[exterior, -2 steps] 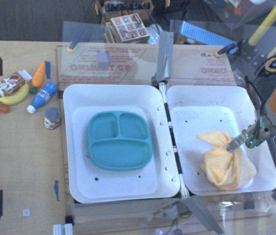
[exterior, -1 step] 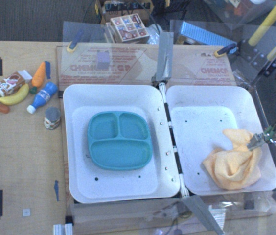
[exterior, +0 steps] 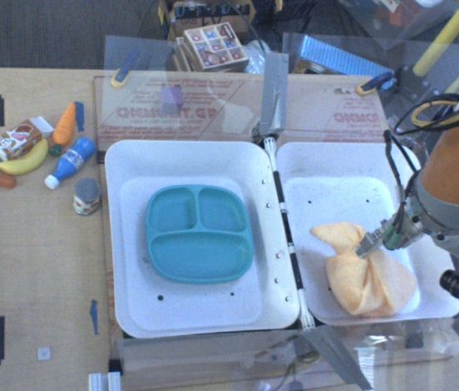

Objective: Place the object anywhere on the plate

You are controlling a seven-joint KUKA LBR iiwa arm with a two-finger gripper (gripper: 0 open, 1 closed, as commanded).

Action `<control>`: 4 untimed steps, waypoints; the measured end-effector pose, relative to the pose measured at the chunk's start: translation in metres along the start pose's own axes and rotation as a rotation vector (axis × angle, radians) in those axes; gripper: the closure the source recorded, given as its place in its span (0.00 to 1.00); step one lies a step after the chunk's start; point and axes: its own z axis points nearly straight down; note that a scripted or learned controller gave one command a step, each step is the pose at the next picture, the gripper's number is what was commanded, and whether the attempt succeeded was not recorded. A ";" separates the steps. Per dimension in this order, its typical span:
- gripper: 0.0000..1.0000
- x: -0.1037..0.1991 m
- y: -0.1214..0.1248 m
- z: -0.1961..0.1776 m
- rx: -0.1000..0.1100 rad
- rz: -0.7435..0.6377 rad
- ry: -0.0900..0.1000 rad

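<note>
Near edge: right bin (exterior: 339,169) holds a yellow cloth (exterior: 364,275), crumpled, lying in the bin's near half, toward its right side. Pincer (exterior: 373,243) down at the cloth's upper edge, tips touching the fabric where it bunches; whether the tips are spread or pinching the cloth, cannot tell. Grey arm with orange band (exterior: 457,169) comes in from the right, above the bin.

Left bin (exterior: 124,218): teal plate (exterior: 199,233), three compartments, flat in the middle, well apart from the cloth.

Further left on the surface (exterior: 26,259): small can (exterior: 87,195), blue bottle (exterior: 71,161), banana (exterior: 19,161), carrot (exterior: 66,123).

Far side: a box with a patterned lid (exterior: 213,46) behind the bins.
</note>
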 end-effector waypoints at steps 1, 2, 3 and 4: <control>1.00 -0.098 -0.045 -0.005 -0.003 -0.046 -0.006; 1.00 -0.109 -0.049 -0.040 -0.004 -0.307 -0.007; 1.00 -0.050 -0.022 0.016 -0.002 -0.566 -0.003; 1.00 -0.109 -0.049 -0.011 -0.004 -0.310 -0.007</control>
